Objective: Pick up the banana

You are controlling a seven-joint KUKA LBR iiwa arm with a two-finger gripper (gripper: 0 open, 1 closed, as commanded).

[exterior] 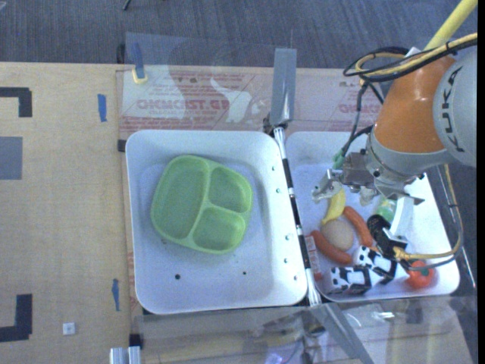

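**Gripper hanging over the right bin's toys**

I am watching two white bins sitting side by side. The left bin (151,279) is holding one green divided plate (202,202) with three compartments. The right bin (439,226) is carrying a crowded pile: the banana (334,205) lying near its middle, an orange carrot-like piece (359,224), a pale egg-shaped item (339,236), a black-and-white cow toy (362,273). The gripper (350,182) is hovering just above the banana; I cannot tell its state.
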